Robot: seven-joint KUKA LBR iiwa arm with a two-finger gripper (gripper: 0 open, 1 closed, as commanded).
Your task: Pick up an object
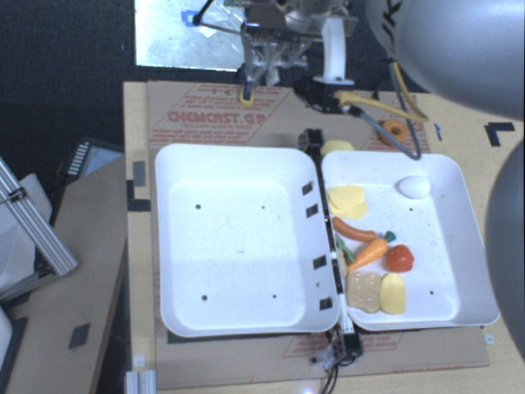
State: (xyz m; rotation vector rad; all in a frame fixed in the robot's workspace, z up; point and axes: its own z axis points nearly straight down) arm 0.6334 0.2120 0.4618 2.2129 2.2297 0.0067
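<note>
The right bin [447, 245] holds several toy foods: a white egg [413, 187], pale yellow slices [346, 201], a red sausage [354, 231], a carrot [369, 253], a tomato [399, 258], a tan biscuit [364, 290] and a yellow piece [393, 293]. My gripper [265, 74] hangs high at the back of the bench, beyond the left bin [230, 236] and well away from every item. Nothing shows in its grasp.
A small yellow object [246, 95] lies on the cardboard just under the gripper. A yellow lump [336, 147] sits behind the bins' divider, and an orange ring [396, 130] lies among cables behind the right bin. Grey arm links fill the upper right.
</note>
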